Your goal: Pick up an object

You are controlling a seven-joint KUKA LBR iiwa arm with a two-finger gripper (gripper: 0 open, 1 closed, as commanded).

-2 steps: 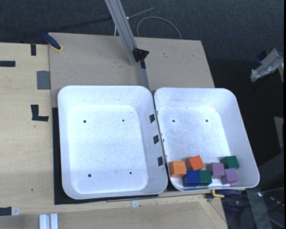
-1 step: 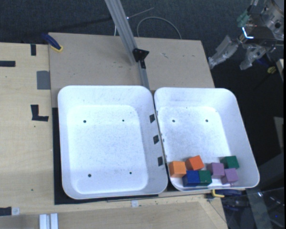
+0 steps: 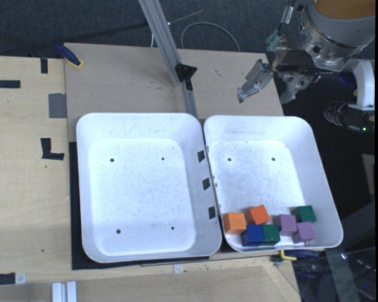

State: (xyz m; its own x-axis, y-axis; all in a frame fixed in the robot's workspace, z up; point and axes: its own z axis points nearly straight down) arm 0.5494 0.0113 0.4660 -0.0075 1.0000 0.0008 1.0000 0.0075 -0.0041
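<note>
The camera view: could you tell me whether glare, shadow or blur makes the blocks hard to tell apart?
In the camera view, lighting is even; the blocks in the right bin look soft but their colours separate clearly; the white bins are bright without washing out; the gripper looks slightly blurred.

Stood on a pale wooden bench [image 3: 25,187] marked with dark tape pieces [image 3: 47,148]. Crossed above by a slanted metal rail [image 3: 160,27]. Lay beyond, a dark carpeted floor [image 3: 63,8] and looped cable [image 3: 208,33].

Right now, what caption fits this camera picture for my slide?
Open gripper hovers above the right bin, colored blocks clustered at its near edge.
</note>
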